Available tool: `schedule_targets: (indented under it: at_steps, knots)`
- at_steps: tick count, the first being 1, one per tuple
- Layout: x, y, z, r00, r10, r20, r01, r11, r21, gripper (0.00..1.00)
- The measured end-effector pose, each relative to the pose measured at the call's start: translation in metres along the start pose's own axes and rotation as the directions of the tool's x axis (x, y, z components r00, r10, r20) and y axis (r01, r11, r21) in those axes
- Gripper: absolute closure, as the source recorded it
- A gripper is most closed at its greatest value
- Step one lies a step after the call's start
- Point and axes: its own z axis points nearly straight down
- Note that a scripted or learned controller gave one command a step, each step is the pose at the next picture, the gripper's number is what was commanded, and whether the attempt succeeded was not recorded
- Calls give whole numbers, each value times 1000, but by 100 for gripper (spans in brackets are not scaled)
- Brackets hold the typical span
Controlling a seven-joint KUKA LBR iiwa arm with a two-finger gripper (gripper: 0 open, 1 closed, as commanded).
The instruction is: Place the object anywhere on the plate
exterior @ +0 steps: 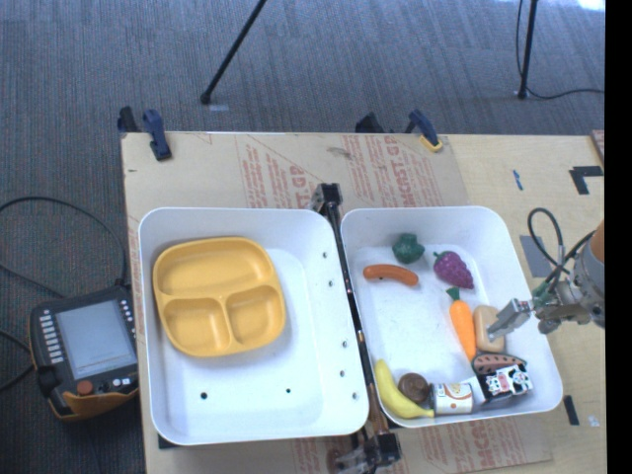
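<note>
Camera view: yellow three-compartment plastic plate (218, 295) sits in the left white bin (178, 418); the gripper (506, 320) hangs low at the right bin's (494, 220) right side, fingers apparently open, holding nothing, just above a tan bread-slice toy (484, 322) beside the orange toy carrot (462, 328). That slice is the likely target: probably light, rigid and a bit slick, best pinched across its thin edges.

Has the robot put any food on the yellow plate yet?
Not yet. The yellow plate in the left bin has nothing on it. All the toy food, like the carrot and banana, sits in the right bin. The end effector is at that bin's right side. Picking and placing remain.
</note>
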Motion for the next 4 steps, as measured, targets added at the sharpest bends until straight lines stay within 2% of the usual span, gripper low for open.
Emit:
schedule_targets:
  at_steps: [4]
  knots:
    - [0, 0, 0, 1000, 0, 0, 0, 1000, 0, 0]
